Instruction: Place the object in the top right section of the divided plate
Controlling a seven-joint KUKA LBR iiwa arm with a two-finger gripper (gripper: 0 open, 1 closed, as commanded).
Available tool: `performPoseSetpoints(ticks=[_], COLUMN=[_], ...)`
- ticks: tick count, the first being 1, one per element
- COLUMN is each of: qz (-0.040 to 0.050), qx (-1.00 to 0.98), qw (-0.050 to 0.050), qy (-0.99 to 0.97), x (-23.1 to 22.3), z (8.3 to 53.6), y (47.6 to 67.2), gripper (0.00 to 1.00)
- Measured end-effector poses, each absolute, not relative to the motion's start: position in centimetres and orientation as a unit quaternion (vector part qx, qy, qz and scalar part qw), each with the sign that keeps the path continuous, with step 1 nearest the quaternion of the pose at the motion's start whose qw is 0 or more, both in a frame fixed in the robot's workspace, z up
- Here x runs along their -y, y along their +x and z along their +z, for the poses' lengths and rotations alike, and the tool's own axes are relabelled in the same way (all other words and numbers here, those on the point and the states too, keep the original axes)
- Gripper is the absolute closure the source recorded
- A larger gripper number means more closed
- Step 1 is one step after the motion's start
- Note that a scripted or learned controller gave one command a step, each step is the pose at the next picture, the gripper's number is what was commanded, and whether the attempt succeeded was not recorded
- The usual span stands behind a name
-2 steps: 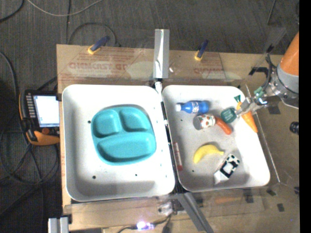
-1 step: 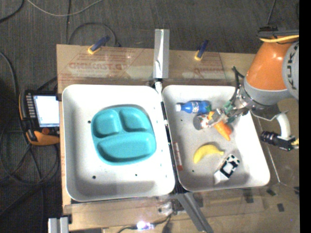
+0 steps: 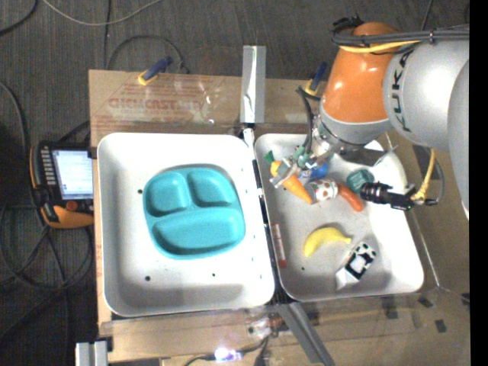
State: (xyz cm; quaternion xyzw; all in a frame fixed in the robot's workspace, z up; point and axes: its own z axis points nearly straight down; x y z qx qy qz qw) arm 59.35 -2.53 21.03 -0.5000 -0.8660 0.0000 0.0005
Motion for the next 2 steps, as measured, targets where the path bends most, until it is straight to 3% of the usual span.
performPoseSetpoints(ticks=[1,2], qz=[0.0006,0.0016], qx=[0.84,0.849], qw=[0.001,0.0], qy=[-0.542,-0.528], x=[-2.8,-9.7], z=[24.6,21.7], y=[60.9,63.8], gripper=[1.0,1.0])
